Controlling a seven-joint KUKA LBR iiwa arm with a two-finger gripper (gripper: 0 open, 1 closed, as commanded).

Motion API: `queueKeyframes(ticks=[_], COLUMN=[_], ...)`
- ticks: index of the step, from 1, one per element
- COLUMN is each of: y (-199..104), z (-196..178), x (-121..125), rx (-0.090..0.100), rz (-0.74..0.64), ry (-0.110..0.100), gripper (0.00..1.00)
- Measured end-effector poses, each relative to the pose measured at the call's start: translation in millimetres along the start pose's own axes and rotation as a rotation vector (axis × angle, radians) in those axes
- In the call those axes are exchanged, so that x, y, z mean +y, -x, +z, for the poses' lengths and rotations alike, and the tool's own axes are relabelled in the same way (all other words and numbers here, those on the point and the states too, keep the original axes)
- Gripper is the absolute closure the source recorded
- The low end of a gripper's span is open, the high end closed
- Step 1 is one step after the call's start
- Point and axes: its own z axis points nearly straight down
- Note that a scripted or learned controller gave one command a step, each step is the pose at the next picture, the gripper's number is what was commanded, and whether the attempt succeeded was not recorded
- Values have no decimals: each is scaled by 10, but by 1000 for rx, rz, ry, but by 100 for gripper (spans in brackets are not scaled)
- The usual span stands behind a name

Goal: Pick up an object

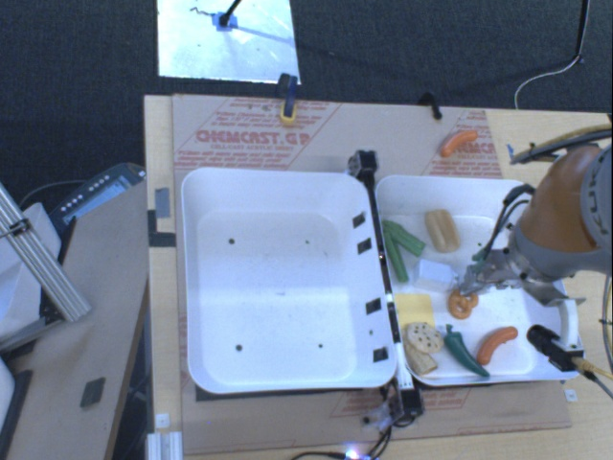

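Note:
My gripper [472, 285] reaches down into the right bin [484, 192] from the right, its tip just above a small orange-brown pretzel [463, 306] on the bin floor. The pretzel looks to be resting on the floor, partly covered by the tip. Around it lie a pale clear packet [433, 274], a yellow cheese slice [414, 308], a tan bread roll [442, 230], green bean pods [402, 243], a speckled cracker [421, 338], a dark green pepper [465, 351] and an orange sausage [496, 343].
The left bin [278, 188] sits beside the right one, with a black-clipped divider [378, 257] between them. Another orange sausage [460, 143] lies on the cardboard behind the right bin. The arm's orange-banded wrist [565, 214] hangs over the right bin's right side.

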Motion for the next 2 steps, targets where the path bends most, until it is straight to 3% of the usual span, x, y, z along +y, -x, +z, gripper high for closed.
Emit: queueKeyframes(ticks=[1, 2], y=[-555, -138], z=[11, 28], x=[825, 1059], rx=[3, 3], rz=[-3, 6], ry=[2, -3], gripper=[100, 100])
